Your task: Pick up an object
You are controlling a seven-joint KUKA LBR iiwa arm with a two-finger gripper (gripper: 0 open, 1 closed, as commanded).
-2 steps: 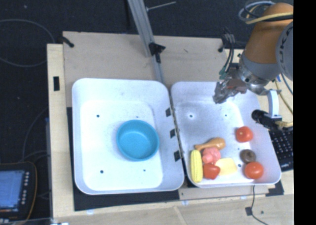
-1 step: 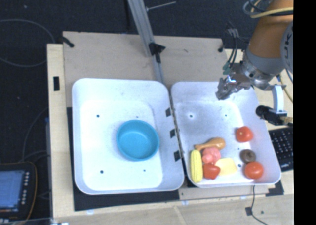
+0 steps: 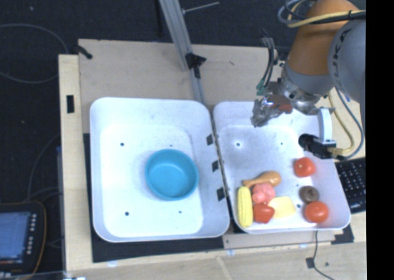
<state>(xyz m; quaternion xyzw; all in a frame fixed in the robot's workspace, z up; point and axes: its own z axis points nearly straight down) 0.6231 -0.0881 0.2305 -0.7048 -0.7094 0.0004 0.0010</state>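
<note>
The gripper (image 3: 263, 114) hangs over the right bin's (image 3: 246, 149) far edge; its state I cannot tell. Toy food (image 3: 265, 202) crowds the near edge.

Down in the near corner of my right bin (image 3: 231, 119) the objects sit bunched: a yellow corn cob (image 3: 245, 206) lying lengthwise by the left wall, a red pepper piece (image 3: 263, 213) touching it, a pink lump (image 3: 264, 193) just above, a pale yellow block (image 3: 284, 207) beside that. An orange-tan drumstick shape (image 3: 263, 180) lies across the top. Further right, two red tomatoes (image 3: 304, 167) (image 3: 316, 212), a small brown round piece (image 3: 309, 194) between them.
</note>
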